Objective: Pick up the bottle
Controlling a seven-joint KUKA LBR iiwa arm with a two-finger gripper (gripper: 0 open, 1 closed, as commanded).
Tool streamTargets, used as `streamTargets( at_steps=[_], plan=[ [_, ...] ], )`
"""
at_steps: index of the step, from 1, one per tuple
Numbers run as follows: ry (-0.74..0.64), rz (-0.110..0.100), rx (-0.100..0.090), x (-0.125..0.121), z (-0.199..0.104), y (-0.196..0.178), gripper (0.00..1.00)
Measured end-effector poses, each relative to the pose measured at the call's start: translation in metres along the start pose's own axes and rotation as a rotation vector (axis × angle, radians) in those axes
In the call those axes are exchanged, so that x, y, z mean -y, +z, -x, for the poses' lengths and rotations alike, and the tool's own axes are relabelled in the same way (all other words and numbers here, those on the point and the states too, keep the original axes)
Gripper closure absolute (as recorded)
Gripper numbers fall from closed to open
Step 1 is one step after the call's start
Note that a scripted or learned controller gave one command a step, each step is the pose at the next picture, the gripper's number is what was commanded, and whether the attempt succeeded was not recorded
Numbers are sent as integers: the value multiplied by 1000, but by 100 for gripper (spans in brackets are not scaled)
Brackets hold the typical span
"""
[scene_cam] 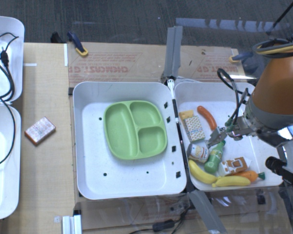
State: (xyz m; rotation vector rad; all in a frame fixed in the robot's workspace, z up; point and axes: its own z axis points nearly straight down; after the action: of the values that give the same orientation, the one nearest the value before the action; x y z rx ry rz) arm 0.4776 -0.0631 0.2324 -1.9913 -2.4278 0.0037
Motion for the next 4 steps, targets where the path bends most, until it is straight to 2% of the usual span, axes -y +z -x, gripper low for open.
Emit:
streamTargets(
  at_steps=[1,2,3,4],
  plan=[
    [-196,-1,0,-10,-50,42,0],
    [-199,1,1,0,0,41,0],
    [-251,1,1,2,8,41,0],
    [-295,2,0,8,38,141,0]
  ],
)
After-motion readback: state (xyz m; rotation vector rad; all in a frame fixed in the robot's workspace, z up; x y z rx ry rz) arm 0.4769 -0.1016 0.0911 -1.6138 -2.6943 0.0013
